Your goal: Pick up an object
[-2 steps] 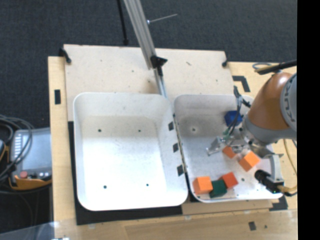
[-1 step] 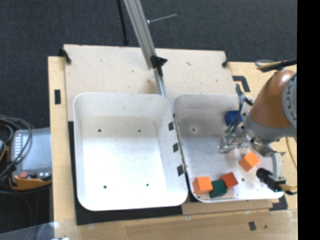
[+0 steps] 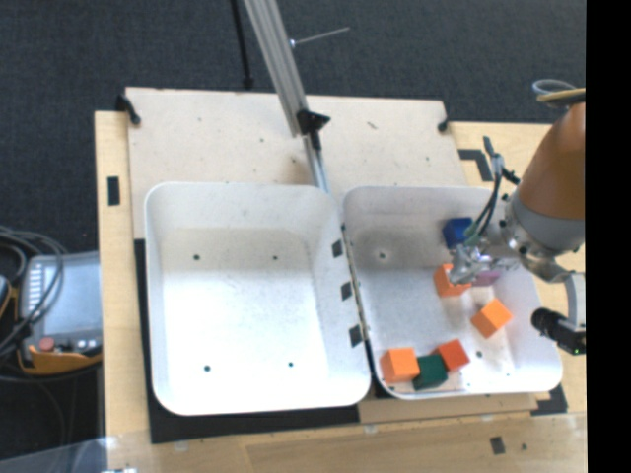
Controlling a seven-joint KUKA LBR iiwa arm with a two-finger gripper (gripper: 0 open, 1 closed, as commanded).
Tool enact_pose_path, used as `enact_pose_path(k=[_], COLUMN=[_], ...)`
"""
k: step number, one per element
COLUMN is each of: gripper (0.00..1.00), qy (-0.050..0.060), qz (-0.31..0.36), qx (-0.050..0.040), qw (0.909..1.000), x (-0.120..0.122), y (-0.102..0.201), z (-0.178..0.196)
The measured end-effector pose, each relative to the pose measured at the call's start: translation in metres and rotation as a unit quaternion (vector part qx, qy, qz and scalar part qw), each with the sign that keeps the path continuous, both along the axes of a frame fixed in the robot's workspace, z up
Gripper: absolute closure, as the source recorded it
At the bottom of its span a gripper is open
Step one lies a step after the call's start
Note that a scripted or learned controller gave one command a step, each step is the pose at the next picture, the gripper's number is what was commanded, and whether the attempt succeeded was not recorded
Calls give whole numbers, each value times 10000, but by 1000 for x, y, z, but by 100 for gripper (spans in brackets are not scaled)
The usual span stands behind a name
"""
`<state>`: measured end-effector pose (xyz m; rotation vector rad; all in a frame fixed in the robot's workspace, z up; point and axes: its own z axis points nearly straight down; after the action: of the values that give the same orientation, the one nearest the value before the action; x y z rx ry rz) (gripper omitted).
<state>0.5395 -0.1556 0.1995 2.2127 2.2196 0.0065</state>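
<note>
On the far left of my view, off the bench, a grey box with cables [image 3: 54, 308] sits on the dark floor. Moving right, I see the left bin [image 3: 168, 215], a shallow white tray speckled with small dark marks, lying side by side with the right bin [image 3: 394, 205]; their inner walls touch along the middle, where a few black clips show. Behind them a slanted metal rail [image 3: 276, 52] comes down to the gap between the two bins. In the right bin's near corner I count three blocks crowded together: an orange block [image 3: 399, 364] on the left, a dark green block [image 3: 431, 371] just beside it, and a red block [image 3: 455, 354] touching the green one's right side. Further right a lighter orange cube [image 3: 492, 317] lies apart from that cluster. Above it, the gripper [image 3: 471, 267] is down inside the bin, right over another orange piece [image 3: 452, 283], with a blue object [image 3: 456, 231] just behind it. I cannot tell how the jaws stand, nor whether the orange piece sits between them. The arm [image 3: 557, 180] enters from the right edge.
</note>
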Motion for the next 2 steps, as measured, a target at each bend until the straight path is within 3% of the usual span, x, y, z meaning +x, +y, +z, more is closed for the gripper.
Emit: enact_pose_path(k=[1,2], gripper=[100,100], qy=[29,39], qz=[9,20], qx=[11,18], qw=[10000,10000], x=[1,6], y=[-1,49], z=[4,0])
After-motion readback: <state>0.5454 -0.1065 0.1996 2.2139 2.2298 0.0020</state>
